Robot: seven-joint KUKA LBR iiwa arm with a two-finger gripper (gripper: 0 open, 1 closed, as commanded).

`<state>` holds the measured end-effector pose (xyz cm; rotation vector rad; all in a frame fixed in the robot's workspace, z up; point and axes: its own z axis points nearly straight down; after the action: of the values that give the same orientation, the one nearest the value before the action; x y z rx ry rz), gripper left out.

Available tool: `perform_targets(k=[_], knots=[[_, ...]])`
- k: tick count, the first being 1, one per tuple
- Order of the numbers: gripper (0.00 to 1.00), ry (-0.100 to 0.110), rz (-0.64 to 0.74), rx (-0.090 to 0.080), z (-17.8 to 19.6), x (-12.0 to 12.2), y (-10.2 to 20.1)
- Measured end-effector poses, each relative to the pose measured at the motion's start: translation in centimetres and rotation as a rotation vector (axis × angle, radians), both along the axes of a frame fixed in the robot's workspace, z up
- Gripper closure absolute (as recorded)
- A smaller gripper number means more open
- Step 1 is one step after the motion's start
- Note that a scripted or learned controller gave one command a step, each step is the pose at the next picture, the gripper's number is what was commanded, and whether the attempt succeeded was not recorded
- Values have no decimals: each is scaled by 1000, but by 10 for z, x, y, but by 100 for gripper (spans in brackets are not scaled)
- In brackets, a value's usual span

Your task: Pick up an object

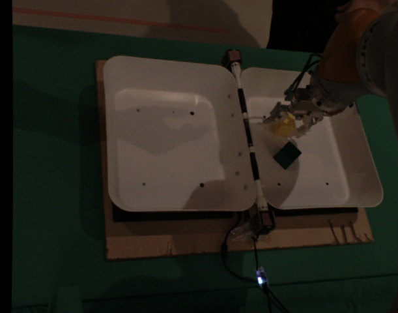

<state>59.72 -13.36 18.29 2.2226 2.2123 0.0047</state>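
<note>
Gripper over a yellow object in the right bin

The left bin [166, 135] lies bare; in the right bin [342, 175], the gripper [291, 117] hangs over a yellow object [283, 128], finger spread hidden, dark block [287, 154] just beside. It looks small, light, perhaps soft; grip across its middle.

We see the counter [55, 175] covered in green; directly on it lies a brown board [185, 243], bearing two white bins [172, 70] side by side.
</note>
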Motion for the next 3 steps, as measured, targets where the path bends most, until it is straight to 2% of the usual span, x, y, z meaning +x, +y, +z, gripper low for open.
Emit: perform_targets(k=[1,2,3], knots=[[100,-13,-3,-5,16,3,-2],[100,-5,1,-2,82,2,-8],[100,-3,1,-2,129,2,-16]])
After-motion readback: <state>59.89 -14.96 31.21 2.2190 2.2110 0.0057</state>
